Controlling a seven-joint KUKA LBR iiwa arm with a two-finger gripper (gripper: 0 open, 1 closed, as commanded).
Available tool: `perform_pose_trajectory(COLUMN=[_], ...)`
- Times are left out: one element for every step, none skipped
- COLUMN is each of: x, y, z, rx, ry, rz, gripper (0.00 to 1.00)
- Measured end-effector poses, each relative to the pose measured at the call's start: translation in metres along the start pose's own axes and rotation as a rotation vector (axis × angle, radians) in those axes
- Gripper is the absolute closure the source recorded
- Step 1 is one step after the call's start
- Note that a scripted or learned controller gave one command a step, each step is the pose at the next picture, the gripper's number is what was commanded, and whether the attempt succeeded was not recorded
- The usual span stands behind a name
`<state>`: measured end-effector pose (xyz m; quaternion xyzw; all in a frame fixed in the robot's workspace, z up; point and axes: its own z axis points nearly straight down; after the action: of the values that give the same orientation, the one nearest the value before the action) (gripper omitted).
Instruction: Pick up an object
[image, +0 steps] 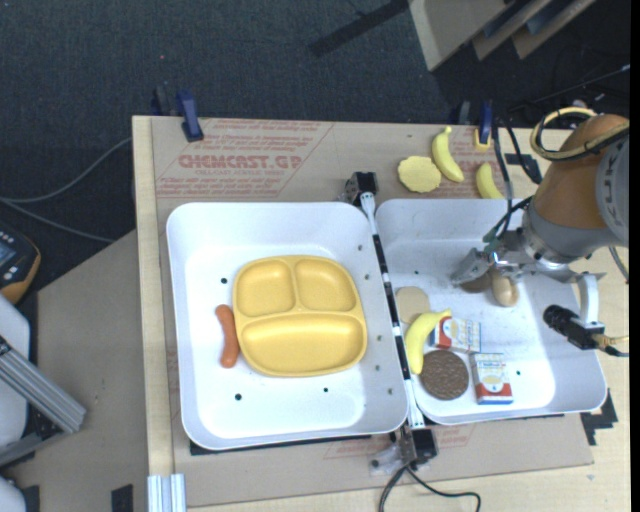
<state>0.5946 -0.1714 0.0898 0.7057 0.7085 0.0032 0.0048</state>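
Grey end effector (492, 272) hangs over a tan potato-like piece (505, 290) in the right bin (570, 390); we cannot tell its state. Next, we judge, a descent onto it.

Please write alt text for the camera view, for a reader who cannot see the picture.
A grey robot arm reaches from the right into the right white bin, its gripper low beside a small tan object. That bin also holds a banana, a brown disc and small packets. The left bin holds a yellow divided plate and a sausage.
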Motion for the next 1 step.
perform_pose_trajectory(x=[-0.0462], y=[0.0568], z=[0.0020], rx=[0.012], ry=[0.020], rz=[0.000], gripper=[0.00])
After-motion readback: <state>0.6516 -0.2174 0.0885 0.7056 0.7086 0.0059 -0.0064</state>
